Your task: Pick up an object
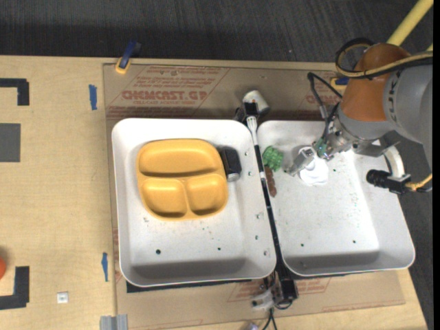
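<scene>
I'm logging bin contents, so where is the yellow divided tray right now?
The yellow divided tray lies in the left bin, toward its far side, with a small dark object touching its right edge.

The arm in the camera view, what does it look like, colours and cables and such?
The arm is grey and rounded, with an orange band above the wrist. Thin black cables loop beside the band. The gripper at its tip is a small metallic cluster, too blurred to describe further.
</scene>
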Controlling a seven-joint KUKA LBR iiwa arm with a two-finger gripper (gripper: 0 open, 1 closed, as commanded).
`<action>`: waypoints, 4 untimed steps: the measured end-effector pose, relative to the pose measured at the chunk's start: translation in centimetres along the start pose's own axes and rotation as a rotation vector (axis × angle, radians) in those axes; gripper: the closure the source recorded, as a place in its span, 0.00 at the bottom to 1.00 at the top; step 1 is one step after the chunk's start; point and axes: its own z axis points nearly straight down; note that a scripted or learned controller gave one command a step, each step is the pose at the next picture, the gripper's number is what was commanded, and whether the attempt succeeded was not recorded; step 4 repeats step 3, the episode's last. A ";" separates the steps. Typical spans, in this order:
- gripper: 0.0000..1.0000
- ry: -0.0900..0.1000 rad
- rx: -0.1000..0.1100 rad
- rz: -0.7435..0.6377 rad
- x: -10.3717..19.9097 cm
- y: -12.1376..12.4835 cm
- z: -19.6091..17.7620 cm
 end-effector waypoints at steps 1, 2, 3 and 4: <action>1.00 -0.002 -0.003 0.000 -0.1 0.1 -1.1; 1.00 -0.001 -0.001 -0.048 2.8 -1.2 0.0; 1.00 -0.001 -0.002 0.199 8.7 -1.2 -10.0; 1.00 -0.001 -0.002 0.199 8.7 -1.2 -10.0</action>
